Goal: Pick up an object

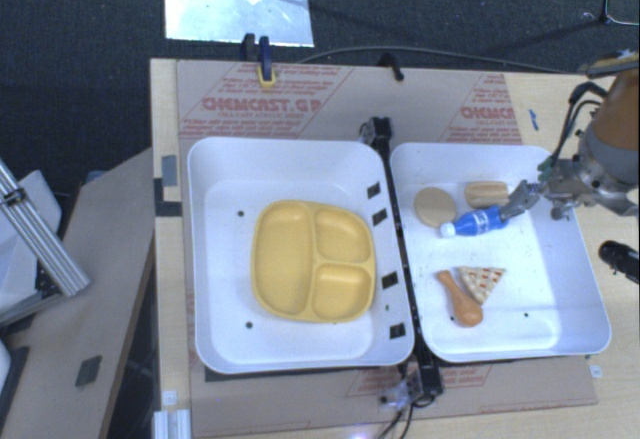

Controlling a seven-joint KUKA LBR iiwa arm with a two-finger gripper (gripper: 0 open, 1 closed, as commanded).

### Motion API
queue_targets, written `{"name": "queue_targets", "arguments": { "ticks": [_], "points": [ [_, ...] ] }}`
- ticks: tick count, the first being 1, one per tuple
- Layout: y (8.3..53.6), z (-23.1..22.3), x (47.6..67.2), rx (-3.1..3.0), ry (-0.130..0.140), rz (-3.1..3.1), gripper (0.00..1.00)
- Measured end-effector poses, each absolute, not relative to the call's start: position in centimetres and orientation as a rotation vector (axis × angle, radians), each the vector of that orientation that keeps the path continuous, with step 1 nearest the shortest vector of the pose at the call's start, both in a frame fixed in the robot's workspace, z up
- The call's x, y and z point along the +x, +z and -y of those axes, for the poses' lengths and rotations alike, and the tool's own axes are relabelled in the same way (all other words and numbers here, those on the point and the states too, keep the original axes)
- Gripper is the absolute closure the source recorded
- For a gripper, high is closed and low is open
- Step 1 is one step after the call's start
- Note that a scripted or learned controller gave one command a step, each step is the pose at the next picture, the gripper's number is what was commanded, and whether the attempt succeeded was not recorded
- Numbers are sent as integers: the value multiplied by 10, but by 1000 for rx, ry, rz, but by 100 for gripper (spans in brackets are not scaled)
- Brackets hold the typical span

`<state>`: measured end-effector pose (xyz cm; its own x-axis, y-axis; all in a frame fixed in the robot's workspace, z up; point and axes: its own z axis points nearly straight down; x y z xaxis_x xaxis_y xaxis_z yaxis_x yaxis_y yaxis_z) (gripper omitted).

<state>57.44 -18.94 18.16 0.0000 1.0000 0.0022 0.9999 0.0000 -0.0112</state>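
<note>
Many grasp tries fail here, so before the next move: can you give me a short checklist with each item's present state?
1. Tool is over the right bin: ok.
2. Tool sits at the cap end of the blue bottle: ok.
3. Bottle seen between the fingers: cannot tell.
4. Bottle lying flat on the bin floor: ok.
5. Room around the bottle: not ok, the tan round piece and the bread roll lie close beside it.
6. Yellow divided plate in the left bin, away from the arm's path: ok.
</note>
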Motion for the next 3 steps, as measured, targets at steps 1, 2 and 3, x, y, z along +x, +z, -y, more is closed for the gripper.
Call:
{"name": "queue_targets", "arguments": {
  "ticks": [1,2,3],
  "points": [
    [189,189,578,-2219,-1,2226,0],
    [127,188,576,-2218,2,2223,0],
    [82,187,576,-2218,1,2222,0]
  ]
}}
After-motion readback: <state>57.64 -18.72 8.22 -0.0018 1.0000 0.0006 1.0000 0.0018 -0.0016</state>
